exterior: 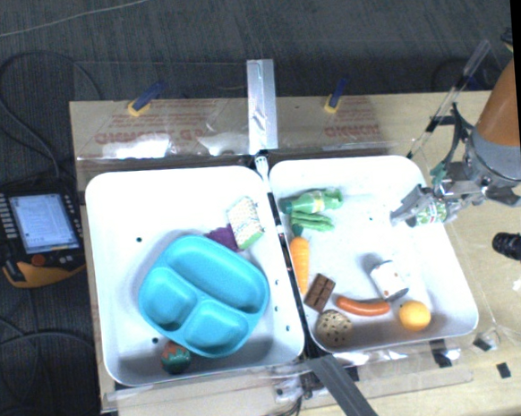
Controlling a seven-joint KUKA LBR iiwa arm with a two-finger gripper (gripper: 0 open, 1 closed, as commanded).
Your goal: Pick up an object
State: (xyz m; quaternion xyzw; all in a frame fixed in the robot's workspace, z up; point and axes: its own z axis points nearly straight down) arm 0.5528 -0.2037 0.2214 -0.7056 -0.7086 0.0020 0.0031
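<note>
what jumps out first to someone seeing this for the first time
The big blue divided tray in the left bin grabs the eye first. Next come the bright toy foods in the right bin: a carrot, a hot dog and an orange near its front.

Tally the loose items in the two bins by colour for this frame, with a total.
Blue: 1, the divided tray.
Orange: 3, carrot, sausage, round fruit.
Green: 2, leafy vegetable, small item below the tray.
Brown: 2, chocolate bar, cookie.
White: 2, packet, can.
Purple: 1, piece behind the tray.
Total: 11.
</note>
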